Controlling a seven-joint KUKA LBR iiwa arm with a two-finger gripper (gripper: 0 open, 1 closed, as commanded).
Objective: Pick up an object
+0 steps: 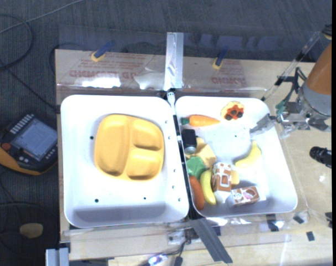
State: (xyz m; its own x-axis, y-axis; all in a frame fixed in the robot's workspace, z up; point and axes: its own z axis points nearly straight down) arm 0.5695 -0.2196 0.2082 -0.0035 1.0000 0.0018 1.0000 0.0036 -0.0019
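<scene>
2 white bins side by side on the desk; arm at right edge.
Left bin (74,148) holds a yellow divided tray (129,146). Right bin (279,165) holds carrot (203,121), 2 bananas (249,156), small boxes (225,177). Jaws (266,123) over the bin's right rim; open or clenched, cannot tell.

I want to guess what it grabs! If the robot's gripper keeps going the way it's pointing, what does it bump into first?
The gripper leans down and leftward into the right bin. Straight ahead looks like bare white floor; the nearest toy on that line is probably the banana. Depth is hard to judge from above.
</scene>
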